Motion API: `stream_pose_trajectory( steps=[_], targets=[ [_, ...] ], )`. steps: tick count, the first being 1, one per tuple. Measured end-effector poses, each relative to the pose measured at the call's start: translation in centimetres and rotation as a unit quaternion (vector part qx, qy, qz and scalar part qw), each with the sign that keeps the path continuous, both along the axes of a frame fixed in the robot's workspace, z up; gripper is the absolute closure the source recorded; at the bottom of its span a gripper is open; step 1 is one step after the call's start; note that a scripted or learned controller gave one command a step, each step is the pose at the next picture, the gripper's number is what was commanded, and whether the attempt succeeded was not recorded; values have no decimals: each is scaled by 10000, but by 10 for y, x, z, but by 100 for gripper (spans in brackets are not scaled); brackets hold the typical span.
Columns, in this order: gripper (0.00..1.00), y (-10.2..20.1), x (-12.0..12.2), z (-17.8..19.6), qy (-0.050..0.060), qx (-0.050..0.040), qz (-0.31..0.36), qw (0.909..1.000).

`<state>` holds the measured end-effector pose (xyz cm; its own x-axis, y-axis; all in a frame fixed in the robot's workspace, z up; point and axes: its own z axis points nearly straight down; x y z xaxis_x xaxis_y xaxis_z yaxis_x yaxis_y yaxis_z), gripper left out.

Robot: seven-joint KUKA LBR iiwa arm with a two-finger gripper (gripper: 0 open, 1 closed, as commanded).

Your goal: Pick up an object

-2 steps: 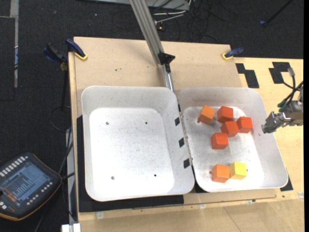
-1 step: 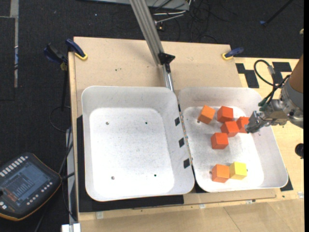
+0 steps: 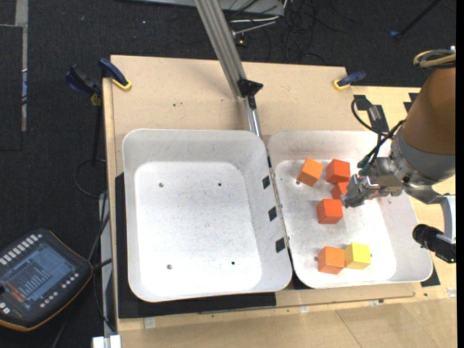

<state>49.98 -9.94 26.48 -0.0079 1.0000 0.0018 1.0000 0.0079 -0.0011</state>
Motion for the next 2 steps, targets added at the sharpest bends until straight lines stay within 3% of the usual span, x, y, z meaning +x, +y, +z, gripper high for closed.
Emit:
stream_pose_trajectory(
  steps=[2],
  targets=[
    [100,103,4,-26,8,1,-1,10000]
  ],
)
